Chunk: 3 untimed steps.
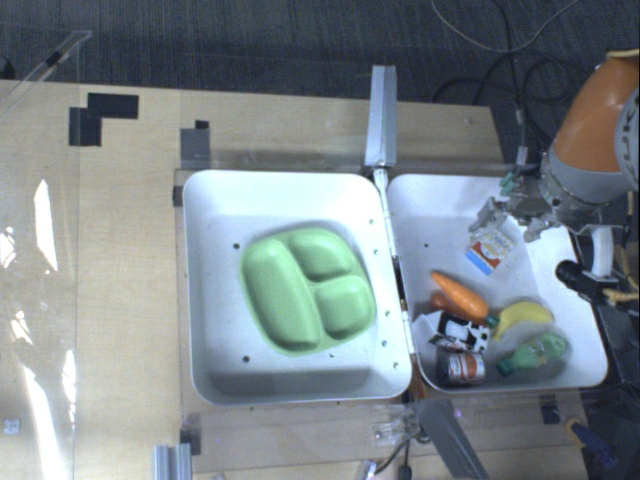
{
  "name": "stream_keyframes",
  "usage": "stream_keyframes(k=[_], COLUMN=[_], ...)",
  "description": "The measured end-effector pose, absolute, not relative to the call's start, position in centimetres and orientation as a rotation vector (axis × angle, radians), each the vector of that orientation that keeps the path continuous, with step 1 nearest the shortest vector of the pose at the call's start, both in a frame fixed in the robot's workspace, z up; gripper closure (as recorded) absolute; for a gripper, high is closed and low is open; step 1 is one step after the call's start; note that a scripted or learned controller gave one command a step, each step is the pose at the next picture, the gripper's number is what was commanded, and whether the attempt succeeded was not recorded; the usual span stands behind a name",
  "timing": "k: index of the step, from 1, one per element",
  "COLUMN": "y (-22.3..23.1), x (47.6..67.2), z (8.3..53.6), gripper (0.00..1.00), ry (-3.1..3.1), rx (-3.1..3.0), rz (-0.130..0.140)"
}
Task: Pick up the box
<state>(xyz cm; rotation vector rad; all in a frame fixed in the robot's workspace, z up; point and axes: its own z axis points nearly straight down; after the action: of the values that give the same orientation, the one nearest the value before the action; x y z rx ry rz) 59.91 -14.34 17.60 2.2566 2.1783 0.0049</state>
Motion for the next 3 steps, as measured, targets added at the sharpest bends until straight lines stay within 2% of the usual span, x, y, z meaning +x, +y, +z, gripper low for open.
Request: stream_keyframes(k=[1,2,3], y=[-15.9,-19.4,-20.0], x=[61.6,63.9,65.5], z=[10.1,9.5,9.5], gripper=[0.00,0.00,0.00], ry=[2.121,2.187,2.221], rx=[2.298,2.227,2.197], rz=[0.013,0.018,0.015])
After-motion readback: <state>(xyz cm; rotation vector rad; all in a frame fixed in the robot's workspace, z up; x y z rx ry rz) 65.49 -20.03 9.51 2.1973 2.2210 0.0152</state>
